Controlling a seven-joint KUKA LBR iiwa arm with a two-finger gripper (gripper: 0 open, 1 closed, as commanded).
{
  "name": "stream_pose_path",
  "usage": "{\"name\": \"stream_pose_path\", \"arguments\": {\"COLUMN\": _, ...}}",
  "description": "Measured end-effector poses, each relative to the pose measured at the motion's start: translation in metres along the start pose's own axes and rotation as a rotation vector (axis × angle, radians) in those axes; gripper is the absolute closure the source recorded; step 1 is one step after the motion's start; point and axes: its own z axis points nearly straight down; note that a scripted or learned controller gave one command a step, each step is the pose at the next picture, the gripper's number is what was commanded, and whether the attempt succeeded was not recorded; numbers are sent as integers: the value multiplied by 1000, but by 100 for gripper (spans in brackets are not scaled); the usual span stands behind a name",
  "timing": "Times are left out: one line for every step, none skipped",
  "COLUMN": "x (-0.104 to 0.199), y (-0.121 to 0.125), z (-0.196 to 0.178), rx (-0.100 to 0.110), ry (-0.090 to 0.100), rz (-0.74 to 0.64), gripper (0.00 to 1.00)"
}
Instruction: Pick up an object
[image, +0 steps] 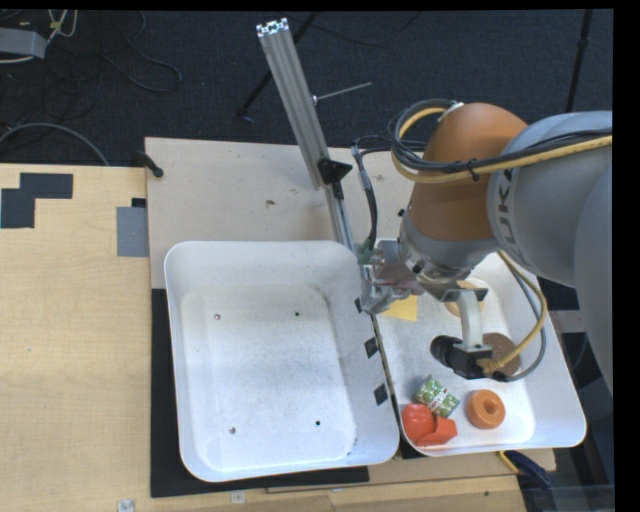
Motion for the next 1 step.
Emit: {"name": "stream_pose_path", "arguments": {"x": 49, "y": -24, "z": -11, "rx": -1, "ry": -2, "rz": 0, "gripper": 100}}
